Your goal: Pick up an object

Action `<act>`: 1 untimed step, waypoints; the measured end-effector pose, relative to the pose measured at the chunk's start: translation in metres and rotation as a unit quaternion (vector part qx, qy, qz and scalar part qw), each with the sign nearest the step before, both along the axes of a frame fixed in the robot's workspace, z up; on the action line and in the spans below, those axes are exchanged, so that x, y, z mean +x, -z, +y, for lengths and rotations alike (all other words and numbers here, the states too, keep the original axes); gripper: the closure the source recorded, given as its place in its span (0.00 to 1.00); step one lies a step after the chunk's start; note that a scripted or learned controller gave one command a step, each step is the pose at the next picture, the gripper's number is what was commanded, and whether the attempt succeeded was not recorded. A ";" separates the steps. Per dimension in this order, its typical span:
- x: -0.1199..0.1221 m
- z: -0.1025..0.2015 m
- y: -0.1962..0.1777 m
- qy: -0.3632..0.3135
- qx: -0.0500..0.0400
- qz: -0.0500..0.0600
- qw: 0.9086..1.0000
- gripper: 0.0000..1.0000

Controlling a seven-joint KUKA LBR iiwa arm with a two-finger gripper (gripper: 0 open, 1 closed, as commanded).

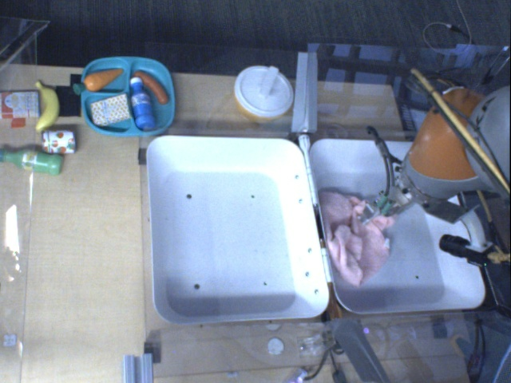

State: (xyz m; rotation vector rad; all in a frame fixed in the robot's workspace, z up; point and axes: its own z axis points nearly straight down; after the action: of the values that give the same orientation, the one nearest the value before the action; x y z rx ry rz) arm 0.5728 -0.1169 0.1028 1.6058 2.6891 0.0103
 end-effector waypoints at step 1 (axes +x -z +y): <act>0.078 0.038 -0.081 -0.044 -0.001 0.004 0.999 1.00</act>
State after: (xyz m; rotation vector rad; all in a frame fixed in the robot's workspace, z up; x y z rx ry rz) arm 0.6508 -0.0787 0.1842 1.4887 2.7619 0.0031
